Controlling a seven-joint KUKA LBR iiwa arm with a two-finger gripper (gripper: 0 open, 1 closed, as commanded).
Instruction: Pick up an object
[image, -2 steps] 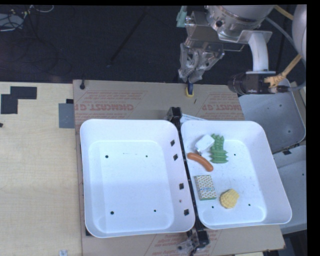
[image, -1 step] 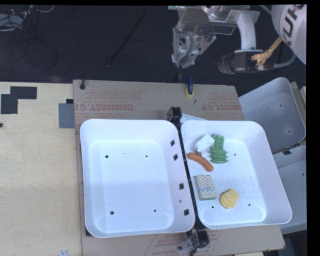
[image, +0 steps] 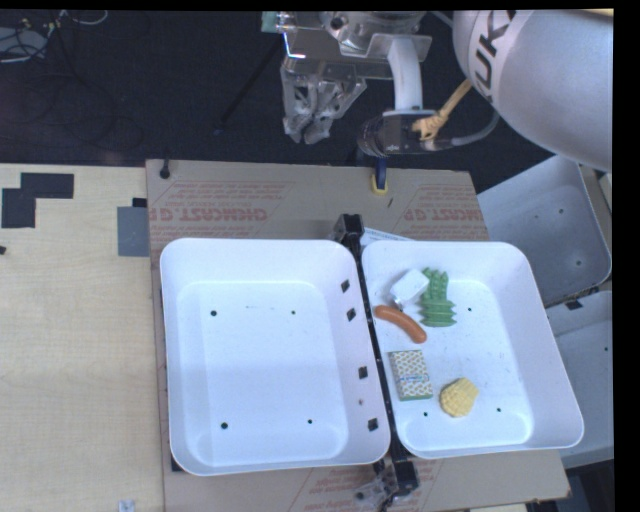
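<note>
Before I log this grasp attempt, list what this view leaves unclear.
- Gripper: seen against dark background at the top; whether anything sits between its fingers cannot be told.
- Arm: cut off by the top and right edges.
- White object: too small to identify; partly overlapped by the green toy.
- Patterned block: its print is too small to read.
- Right bin: whether the sausage touches the white object is unclear.
</note>
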